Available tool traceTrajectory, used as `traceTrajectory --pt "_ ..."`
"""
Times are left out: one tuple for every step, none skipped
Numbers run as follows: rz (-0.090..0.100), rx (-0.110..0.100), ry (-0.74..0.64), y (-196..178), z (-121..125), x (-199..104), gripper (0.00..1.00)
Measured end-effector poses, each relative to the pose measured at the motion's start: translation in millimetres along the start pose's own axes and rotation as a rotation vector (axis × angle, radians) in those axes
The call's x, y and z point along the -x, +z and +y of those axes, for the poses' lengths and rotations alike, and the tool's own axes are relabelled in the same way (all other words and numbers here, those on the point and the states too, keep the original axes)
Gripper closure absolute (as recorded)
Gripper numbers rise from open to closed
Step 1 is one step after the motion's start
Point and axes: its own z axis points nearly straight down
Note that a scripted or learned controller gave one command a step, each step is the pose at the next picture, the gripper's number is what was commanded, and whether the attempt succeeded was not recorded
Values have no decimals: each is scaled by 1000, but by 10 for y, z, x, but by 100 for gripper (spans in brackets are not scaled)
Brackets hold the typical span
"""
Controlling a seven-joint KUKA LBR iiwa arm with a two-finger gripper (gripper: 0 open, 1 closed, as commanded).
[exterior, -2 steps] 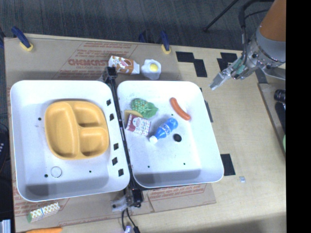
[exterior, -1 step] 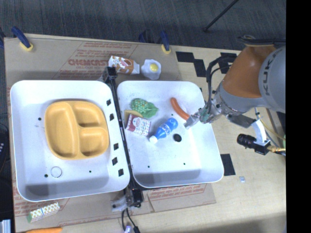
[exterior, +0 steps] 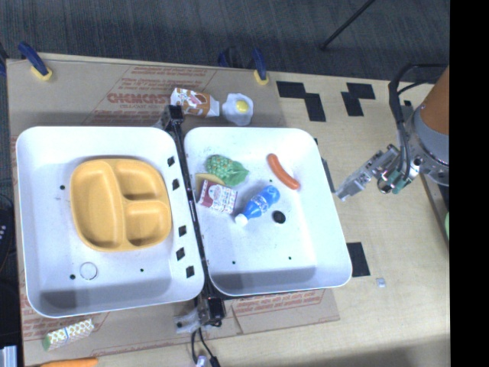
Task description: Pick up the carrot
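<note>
The carrot point(exterior: 283, 171), a short orange-red stick, lies flat in the upper right part of the right bin point(exterior: 325, 228). My gripper point(exterior: 353, 184) hangs over the bare bench to the right of that bin, outside its rim. It is about a hand's width from the carrot. Its fingers point left toward the bin and look open, with nothing between them.
Left of the carrot in the right bin lie a green leafy toy point(exterior: 225, 168), a yellow piece point(exterior: 205, 180), a red-white carton point(exterior: 218, 197) and a blue bottle point(exterior: 258, 203). A yellow divided tray point(exterior: 122, 202) is in the left bin. A small carton point(exterior: 191, 102) and an egg-like toy point(exterior: 238, 108) lie behind the bins.
</note>
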Motion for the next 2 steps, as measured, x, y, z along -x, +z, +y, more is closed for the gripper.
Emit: traceTrajectory --pt "-2 1 -266 -1145 -80 -63 100" --pt "4 -1 -233 354 -79 -74 100"
